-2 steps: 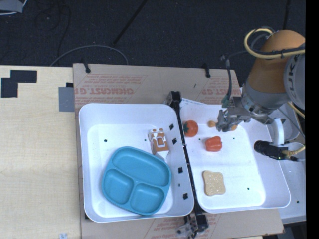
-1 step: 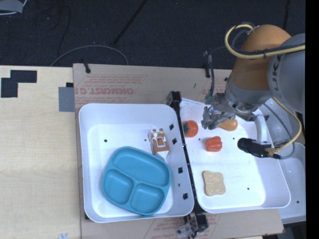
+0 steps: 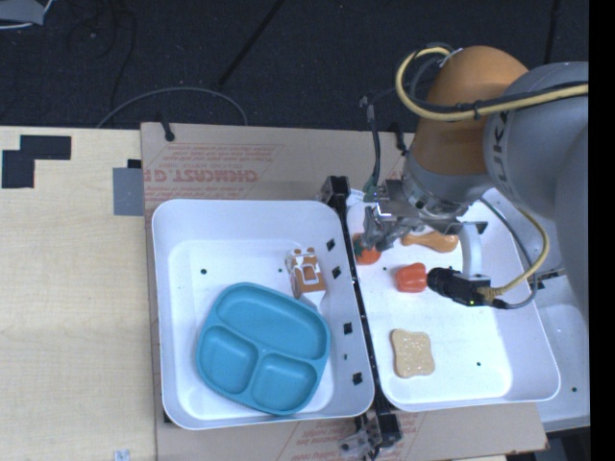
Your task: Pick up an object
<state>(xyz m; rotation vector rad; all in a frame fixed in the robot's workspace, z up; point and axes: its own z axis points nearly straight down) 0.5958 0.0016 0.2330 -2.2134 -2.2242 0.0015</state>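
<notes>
over the right bin [image 3: 538, 373] my claw [image 3: 373, 236] hovers by an orange piece [image 3: 367, 254], closure unclear; next i'd descend and clamp.

Even overhead light; white bins [image 3: 178, 257] bright, soft shadows, dark background; slight blur overall.

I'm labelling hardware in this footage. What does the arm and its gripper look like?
The arm is grey with a rounded orange band above the wrist. Yellow cables loop around it. The gripper is dark metal, small and blocky.
</notes>
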